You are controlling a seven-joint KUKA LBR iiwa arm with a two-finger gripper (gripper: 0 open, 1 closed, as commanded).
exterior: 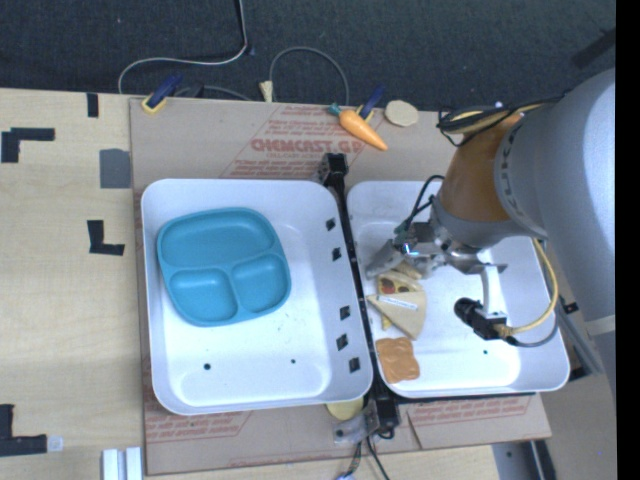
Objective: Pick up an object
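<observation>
- Camera view, fixed overhead: two shallow white bins sit side by side on a cardboard sheet [300, 148] over a wooden bench [60, 268].
- Left bin [160, 368]: holds a blue divided plate [222, 264], lying flat in its far-left part.
- Right bin [530, 368]: holds a toy sandwich wedge [400, 300] near its left wall and a brown toast-like piece [398, 359] just nearer the camera, close beside the wedge.
- Arm [480, 183]: grey with an orange band, reaches in from the right over the right bin.
- Gripper [408, 251]: low over the left part of the right bin, just beyond the far edge of the sandwich wedge; contact cannot be confirmed. Whether it is spread or closed cannot be told, and nothing is seen held.
- Outside the bins, far side: a toy carrot [361, 130] and a pale round disc [402, 114] rest on the cardboard.
</observation>
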